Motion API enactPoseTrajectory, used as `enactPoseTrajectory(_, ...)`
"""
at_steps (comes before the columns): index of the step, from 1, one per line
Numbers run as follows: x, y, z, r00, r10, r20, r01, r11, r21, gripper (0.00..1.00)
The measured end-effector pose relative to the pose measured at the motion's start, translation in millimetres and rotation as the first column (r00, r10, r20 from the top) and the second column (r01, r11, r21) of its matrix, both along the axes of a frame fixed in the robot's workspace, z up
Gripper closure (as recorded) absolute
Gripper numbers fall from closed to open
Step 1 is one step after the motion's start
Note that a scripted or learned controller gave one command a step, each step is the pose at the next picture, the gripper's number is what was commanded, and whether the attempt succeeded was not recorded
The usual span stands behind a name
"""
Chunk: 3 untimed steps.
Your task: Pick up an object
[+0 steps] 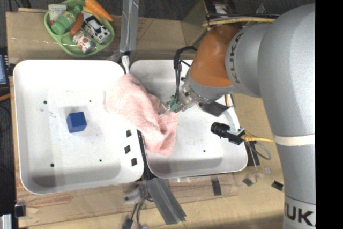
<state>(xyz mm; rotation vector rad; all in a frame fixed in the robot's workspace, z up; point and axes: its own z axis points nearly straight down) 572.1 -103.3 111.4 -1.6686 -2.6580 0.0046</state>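
A pink towel (142, 112) lies crumpled across the wall between the two white bins, part in the left bin (32, 131) and part in the right bin (214, 155). My gripper (172, 106) is low in the right bin, right at the towel's right edge and touching or nearly touching the cloth. The wrist and orange band above it hide much of the gripper. A small blue cube (76, 121) sits alone in the left bin, well to the left of the gripper.
A green bowl (64, 43) holding a toy carrot and other small items stands on the bench behind the left bin. The big grey arm covers the right side of the view and the right bin's far corner.
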Motion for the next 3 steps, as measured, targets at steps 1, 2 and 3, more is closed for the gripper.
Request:
enactPoseTrajectory(1,0,0,0,1.0,0.0,0.0,0.0,1.0,0.0,0.0)
enactPoseTrajectory(2,-12,-7,-19,0.997,0.081,0.004,-0.081,0.997,0.001,0.0)
enactPoseTrajectory(3,-11,-7,-8,0.996,0.085,0.005,-0.085,0.996,0.001,1.0)
